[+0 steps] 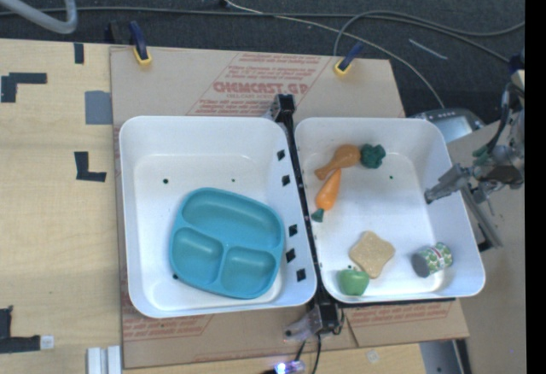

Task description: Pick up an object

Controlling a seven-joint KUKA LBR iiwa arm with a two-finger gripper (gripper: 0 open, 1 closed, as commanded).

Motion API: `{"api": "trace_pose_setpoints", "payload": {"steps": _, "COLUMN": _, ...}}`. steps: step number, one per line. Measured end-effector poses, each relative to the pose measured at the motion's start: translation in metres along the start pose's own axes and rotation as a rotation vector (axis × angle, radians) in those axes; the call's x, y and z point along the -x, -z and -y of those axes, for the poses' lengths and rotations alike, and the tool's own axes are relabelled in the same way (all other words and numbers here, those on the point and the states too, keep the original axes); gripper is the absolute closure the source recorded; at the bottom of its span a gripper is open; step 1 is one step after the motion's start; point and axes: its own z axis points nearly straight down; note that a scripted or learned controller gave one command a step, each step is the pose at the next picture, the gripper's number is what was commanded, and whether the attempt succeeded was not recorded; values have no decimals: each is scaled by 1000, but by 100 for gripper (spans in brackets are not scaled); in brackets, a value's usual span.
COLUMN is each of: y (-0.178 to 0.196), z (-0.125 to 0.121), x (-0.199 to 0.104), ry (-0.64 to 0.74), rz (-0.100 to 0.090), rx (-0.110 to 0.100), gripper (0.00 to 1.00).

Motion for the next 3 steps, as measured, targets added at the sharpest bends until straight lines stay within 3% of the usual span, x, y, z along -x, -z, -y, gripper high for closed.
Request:
{"api": "trace_pose_setpoints", "payload": {"steps": 1, "y": 6, "z": -2, "x": 0, "ry": 4, "rz": 3, "rx": 11, "gripper": 0}}
{"api": "trace_pose_setpoints", "payload": {"steps": 3, "y": -116, "z": 1, "x": -8, "ry": 3, "rz": 1, "rx": 4, "gripper": 0}}
